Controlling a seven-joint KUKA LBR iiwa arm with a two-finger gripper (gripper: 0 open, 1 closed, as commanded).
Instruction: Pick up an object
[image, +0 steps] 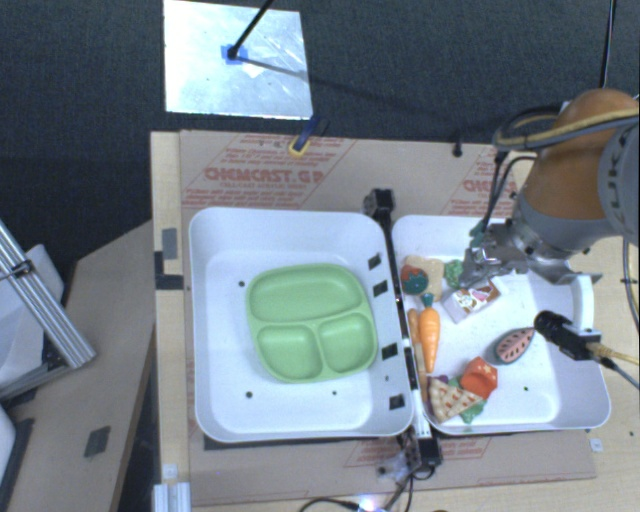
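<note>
The right bin (575, 400) holds several toy foods. An orange carrot (428, 338) lies along its left wall, with a pale piece with a red top (417, 275) above it. A small white and red box (470, 300) lies near the middle, and a green leafy piece (454, 271) sits just to its upper left. My gripper (481, 264) hangs low over the bin's upper middle, right above the box and beside the green piece. Nothing shows lifted off the floor of the bin.
A red-brown oval slice (514, 345), a red pepper piece (479, 377) and a pizza wedge (452, 401) lie in the right bin's lower part. The left bin (215, 330) holds a green divided plate (305, 322). A black divider (392, 300) runs between the bins.
</note>
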